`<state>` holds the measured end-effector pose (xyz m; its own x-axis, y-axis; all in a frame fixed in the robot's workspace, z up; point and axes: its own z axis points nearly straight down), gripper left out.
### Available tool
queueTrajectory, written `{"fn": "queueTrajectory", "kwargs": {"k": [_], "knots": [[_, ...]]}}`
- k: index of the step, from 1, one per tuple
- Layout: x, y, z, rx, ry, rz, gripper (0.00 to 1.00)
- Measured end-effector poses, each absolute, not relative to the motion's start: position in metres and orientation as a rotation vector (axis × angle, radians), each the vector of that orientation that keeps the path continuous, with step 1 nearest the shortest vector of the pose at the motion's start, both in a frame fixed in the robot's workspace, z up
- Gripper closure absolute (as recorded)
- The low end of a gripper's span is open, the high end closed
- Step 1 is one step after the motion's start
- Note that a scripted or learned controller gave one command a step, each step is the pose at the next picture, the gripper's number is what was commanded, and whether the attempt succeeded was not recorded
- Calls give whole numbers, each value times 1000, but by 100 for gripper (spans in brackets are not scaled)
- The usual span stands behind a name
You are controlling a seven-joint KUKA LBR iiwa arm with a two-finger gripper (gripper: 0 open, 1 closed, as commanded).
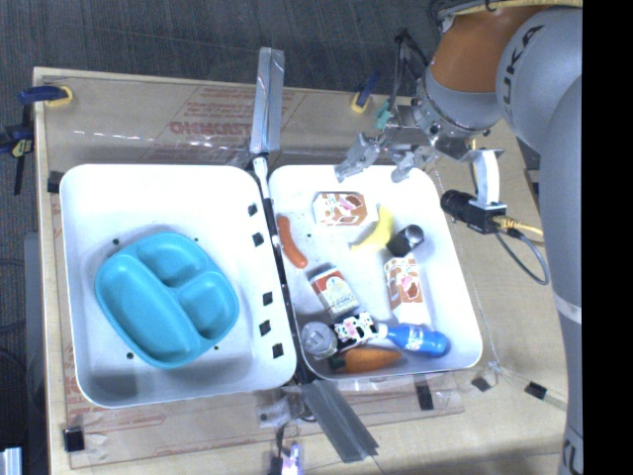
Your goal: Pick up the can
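Dark grey carpet (pixel 148 18) at twelve o'clock; pale wooden bench (pixel 138 107) under clear sheeting, blue clamp (pixel 45 95) at ten o'clock.

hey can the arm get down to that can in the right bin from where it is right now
Probably yes. The tool hovers open over the right bin's far edge, and the can lies uncovered mid-bin. The sausage and cow toy crowd its sides, so finger room looks tight.

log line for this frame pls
tool open, above right bin far edge | can untouched mid-bin | holding nothing
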<state>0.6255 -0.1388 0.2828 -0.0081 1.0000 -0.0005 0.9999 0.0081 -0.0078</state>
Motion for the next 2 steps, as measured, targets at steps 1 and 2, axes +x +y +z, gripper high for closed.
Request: {"fn": "queueTrajectory", "kwargs": {"k": [1, 2], "knots": [[627, -167, 175, -2388, -2031, 9, 0], [631, -171, 87, -2548, -1828, 7, 0]]}}
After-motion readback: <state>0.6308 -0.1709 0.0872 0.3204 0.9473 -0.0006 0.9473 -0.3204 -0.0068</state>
